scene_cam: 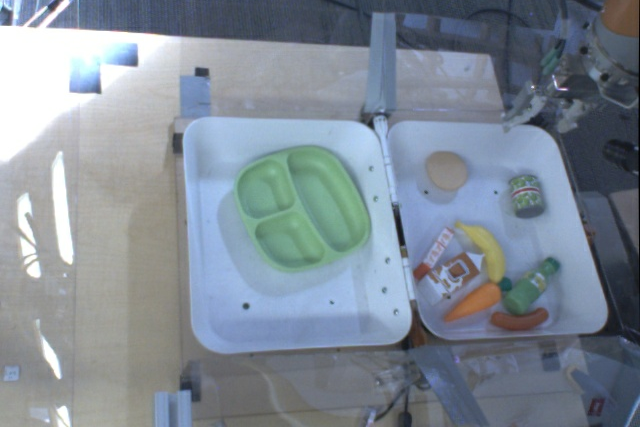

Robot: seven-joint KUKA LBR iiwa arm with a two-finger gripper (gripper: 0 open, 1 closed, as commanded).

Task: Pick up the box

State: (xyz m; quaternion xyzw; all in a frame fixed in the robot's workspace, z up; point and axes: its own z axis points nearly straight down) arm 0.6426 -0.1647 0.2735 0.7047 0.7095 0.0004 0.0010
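The box (449,268) is a small red, white and brown carton. It lies flat in the lower middle of the right bin (570,177), with a banana (483,248) against its right side and a carrot (472,302) just below it. My gripper (548,105) hangs over the far right corner of that bin, well away from the box and above it in the view. Nothing shows in the gripper.
The right bin also holds a round tan bun (446,171), a green-labelled can (526,195), a green bottle (530,285) and a red sausage (520,319). A green divided plate (302,207) lies in the left bin (215,235). Cables run behind the bins.
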